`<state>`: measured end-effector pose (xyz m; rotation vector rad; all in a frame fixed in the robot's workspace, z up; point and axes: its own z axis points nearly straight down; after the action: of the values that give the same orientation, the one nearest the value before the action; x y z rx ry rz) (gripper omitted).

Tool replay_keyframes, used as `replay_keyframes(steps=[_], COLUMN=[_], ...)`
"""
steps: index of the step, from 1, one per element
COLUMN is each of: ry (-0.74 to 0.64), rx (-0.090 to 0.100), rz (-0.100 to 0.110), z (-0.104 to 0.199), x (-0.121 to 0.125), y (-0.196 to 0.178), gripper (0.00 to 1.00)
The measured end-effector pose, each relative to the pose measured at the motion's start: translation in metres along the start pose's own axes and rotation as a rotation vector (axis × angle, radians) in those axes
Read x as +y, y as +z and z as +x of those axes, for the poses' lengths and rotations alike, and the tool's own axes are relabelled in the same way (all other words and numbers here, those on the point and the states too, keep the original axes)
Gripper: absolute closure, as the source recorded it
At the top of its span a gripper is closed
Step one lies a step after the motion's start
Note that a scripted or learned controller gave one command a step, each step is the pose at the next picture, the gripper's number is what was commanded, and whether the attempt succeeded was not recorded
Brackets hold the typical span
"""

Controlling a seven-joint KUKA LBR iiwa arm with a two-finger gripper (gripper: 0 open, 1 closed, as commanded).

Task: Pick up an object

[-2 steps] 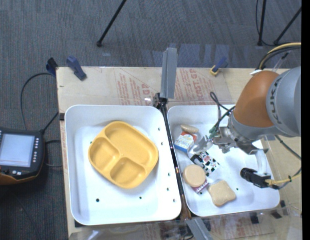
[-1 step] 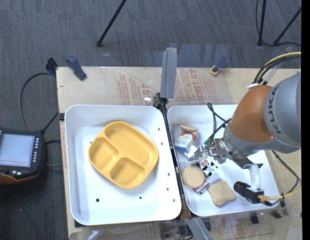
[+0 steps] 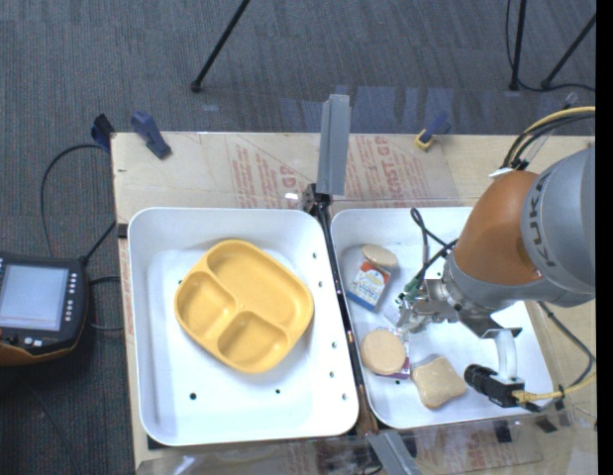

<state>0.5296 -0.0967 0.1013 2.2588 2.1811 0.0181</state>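
Note:
In the right bin (image 3: 455, 222) lie several small objects. A blue and white carton (image 3: 368, 284) leans near the bin's left wall, with a tan round piece (image 3: 379, 256) at its top end. A round tan disc (image 3: 384, 351) lies by the front left corner. Beside it to the right is a toast-like slice (image 3: 440, 382). My gripper (image 3: 417, 312) hangs over the middle of this bin, just right of the carton and above the disc. I see nothing held in it.
The left bin (image 3: 153, 364) holds a yellow divided plate (image 3: 245, 305). A grey upright post (image 3: 333, 151) stands behind the seam between the bins. The arm's grey and orange body (image 3: 514, 245) covers the right bin's right half. A black connector (image 3: 487, 383) hangs near the front right.

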Motion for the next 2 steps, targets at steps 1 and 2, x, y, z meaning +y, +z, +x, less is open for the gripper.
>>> replay_keyframes(steps=[1, 2], ry=[0.014, -0.013], rx=[-0.007, -0.005], rz=[0.015, 0.015], z=[-0.067, -0.024], x=[0.06, 0.069], y=[0.017, 0.017], gripper=[1.0, 1.0])
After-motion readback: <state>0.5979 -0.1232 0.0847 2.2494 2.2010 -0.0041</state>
